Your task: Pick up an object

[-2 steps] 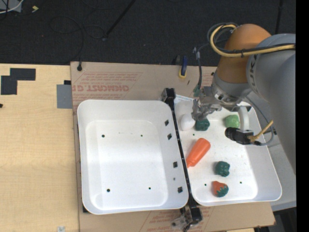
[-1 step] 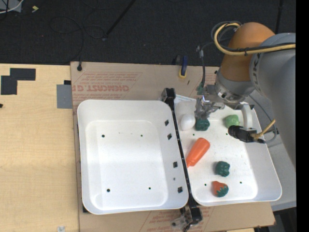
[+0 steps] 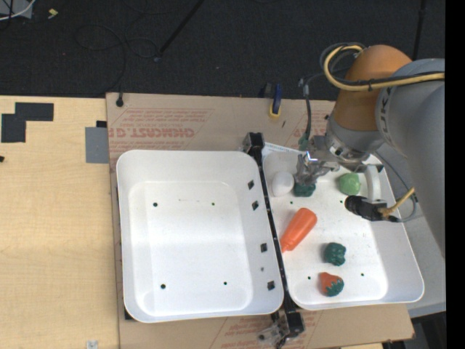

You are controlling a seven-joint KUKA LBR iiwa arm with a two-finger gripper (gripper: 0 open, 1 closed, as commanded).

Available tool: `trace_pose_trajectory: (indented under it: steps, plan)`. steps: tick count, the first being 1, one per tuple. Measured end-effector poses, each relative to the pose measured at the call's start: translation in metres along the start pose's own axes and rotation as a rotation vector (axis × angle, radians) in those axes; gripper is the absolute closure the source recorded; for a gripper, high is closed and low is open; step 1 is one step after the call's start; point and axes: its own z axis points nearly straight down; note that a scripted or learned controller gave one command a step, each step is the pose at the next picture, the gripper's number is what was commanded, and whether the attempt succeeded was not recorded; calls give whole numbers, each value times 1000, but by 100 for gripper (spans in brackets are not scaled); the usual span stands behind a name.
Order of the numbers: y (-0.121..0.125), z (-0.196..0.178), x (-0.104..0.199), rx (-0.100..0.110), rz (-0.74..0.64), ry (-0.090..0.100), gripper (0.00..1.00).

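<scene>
fingers [image 3: 306, 174] reach down onto a dark green object [image 3: 304, 189] in the right bin [image 3: 407, 282]; whether they grip it i cannot tell.

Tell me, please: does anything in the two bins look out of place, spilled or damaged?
Nothing stands out. The orange carrot, white ball, green ball, dark green piece and red strawberry lie loose in the right bin. The gripper is down at another dark green piece.
</scene>
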Motion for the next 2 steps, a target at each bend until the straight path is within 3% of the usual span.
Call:
trace_pose_trajectory:
  steps: [1, 2]
  plan:
    - [-8, 78, -5, -3, 0, 0, 100]
    - [-1, 77, -5, 8, -3, 3, 100]
